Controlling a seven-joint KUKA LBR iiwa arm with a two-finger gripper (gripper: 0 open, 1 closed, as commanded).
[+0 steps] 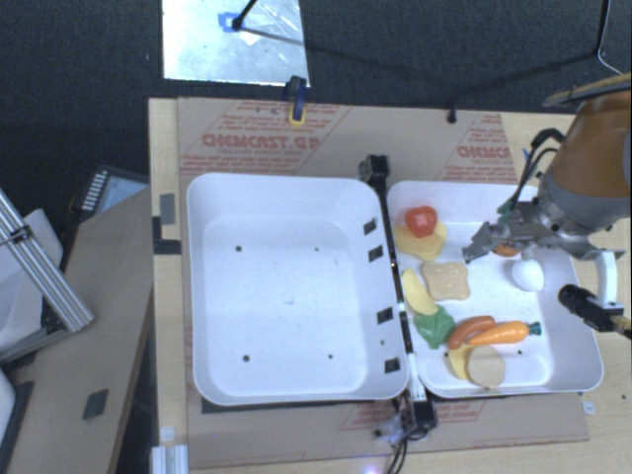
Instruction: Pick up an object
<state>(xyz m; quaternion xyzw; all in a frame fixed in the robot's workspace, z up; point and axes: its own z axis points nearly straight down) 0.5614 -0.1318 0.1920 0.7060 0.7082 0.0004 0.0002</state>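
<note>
Now: gripper (486, 241) grip unclear | right bin (583, 363) | one tomato (422, 220) | one egg (527, 275) | one carrot (499, 333)

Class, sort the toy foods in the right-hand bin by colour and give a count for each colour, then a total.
Red: 1, tomato
Yellow: 3, piece under the tomato, banana, piece beside the round slice
Tan: 2, toast, round slice
Green: 1, leaf
Orange: 2, carrot, sausage
White: 1, egg
Total: 10

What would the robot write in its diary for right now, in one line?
stage: reaching | gripper: above right bin, fingers unclear | nearest: toast, egg | left bin: untouched
</note>
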